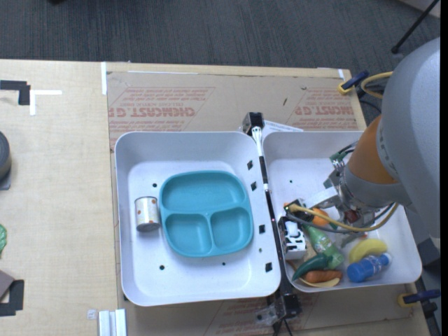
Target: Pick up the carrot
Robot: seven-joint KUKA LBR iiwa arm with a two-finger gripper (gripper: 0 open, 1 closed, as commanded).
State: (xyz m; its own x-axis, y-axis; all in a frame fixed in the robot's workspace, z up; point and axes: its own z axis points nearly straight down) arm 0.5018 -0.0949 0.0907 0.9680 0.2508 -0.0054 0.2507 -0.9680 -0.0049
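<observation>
Carrot (320,220): small orange piece in the right bin (308,170), lying tilted near the bin's middle, in a heap of toy food. Hand (313,218) sits low right at it, dark parts beside and over the orange; cannot tell whether it is open, closed, or gripping anything.

Neighbours, all close or touching: green vegetable (316,262) below, banana (367,249) to the right, blue bottle (365,268), an orange-and-brown item (320,277) at the bin's near edge.

Left bin (140,166): teal 3-compartment plate (206,212), small can (146,213) just beside it.

Judgement: carrot looks like light, stiff, smooth plastic, likely to slip. Best hold is across the thicker middle, not the taper. Crowding risks a 2-item catch.
</observation>
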